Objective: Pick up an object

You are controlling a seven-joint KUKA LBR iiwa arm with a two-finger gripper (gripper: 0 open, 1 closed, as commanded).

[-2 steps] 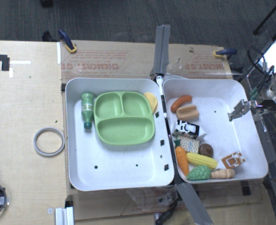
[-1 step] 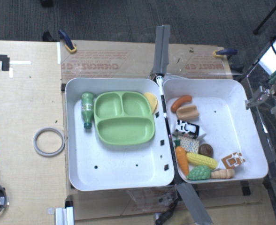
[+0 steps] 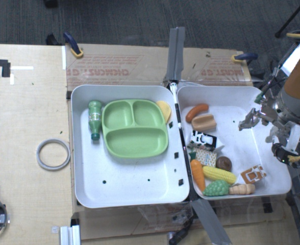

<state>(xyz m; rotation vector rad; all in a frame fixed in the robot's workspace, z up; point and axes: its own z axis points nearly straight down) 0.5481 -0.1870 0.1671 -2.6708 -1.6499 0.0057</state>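
Toy foods (hot dog [image 3: 203,121], corn [image 3: 219,174], carrot [image 3: 197,174]) lie along the left and front of the right bin [image 3: 242,102]. Pincer [image 3: 252,117] hovers over that bin's right side, nothing visibly between its fingers; open or closed, cannot tell. Green divided plate [image 3: 135,128] and green bottle [image 3: 94,119] occupy the left bin [image 3: 129,188].

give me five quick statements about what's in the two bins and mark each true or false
1. The green divided plate lies in the left bin. True.
2. The green bottle stands on the plate. False: it lies beside the plate's left edge.
3. The corn cob is in the right bin. True.
4. The carrot is in the left bin. False: it lies in the right bin, near the divider.
5. The pincer is over the left bin. False: it hangs over the right bin's right side.
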